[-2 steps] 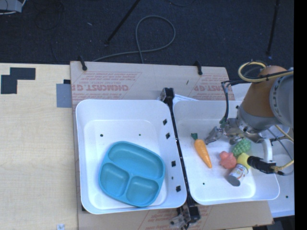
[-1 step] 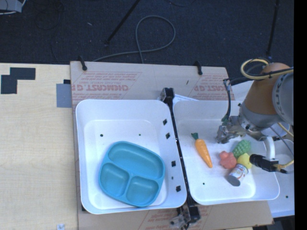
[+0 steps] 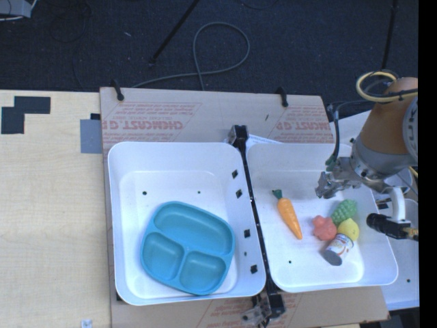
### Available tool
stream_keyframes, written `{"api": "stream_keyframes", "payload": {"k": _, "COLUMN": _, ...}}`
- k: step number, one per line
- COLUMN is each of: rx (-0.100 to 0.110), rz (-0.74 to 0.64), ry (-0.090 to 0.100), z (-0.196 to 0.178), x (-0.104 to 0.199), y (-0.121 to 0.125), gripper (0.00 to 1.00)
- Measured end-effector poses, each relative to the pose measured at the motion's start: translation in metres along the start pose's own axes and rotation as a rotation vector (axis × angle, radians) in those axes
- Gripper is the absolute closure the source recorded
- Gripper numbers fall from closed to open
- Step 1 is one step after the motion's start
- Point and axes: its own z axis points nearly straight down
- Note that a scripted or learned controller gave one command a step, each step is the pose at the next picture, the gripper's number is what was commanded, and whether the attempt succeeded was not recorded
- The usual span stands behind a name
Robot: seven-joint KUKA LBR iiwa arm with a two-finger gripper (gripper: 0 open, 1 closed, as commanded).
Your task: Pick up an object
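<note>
Gripper point(image 3: 329, 184) hangs over right bin point(image 3: 300, 282); carrot point(image 3: 289, 214) nearby.

A toy carrot point(image 3: 289, 215), orange with a green top, lay slantwise in the right bin point(image 3: 300, 279), its leafy end pointing up-left. Near it to the right sat a small pink-red lump point(image 3: 323, 228), touching a green bumpy piece point(image 3: 345, 209) and a yellow piece point(image 3: 349, 227). A small grey-capped bottle point(image 3: 337, 249) lay tilted just below them.
</note>
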Motion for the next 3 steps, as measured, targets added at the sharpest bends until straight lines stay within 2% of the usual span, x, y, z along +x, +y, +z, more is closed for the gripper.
{"api": "stream_keyframes", "payload": {"k": 1, "rx": -0.001, "rz": -0.004, "ry": 0.0, "z": -0.042, "x": 0.003, "y": 0.002, "gripper": 1.0}}
{"api": "stream_keyframes", "payload": {"k": 2, "rx": -0.005, "rz": -0.005, "ry": -0.001, "z": -0.106, "x": 0.006, "y": 0.002, "gripper": 1.0}}
{"api": "stream_keyframes", "payload": {"k": 3, "rx": -0.002, "rz": -0.005, "ry": -0.001, "z": -0.146, "x": 0.005, "y": 0.003, "gripper": 1.0}}
